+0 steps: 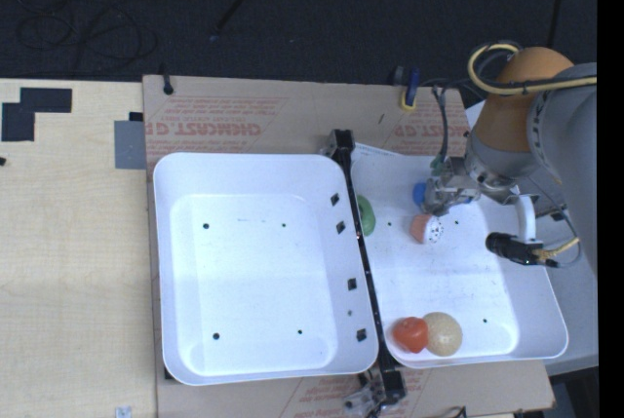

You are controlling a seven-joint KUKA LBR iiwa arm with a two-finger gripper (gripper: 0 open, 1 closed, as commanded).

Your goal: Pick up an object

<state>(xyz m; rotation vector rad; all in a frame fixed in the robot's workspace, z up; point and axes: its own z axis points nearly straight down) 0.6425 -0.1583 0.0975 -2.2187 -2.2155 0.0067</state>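
End effector [441, 204] just above speckled pink object [426, 230].

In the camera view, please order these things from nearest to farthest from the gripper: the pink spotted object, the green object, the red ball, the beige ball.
1. Pink spotted object, just below the gripper.
2. Green object, at the right bin's left wall.
3. Red ball and beige ball, touching at the bin's near edge; too close to rank.

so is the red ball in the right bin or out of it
In: the red ball lies inside the right bin, at its near edge, touching a beige ball.
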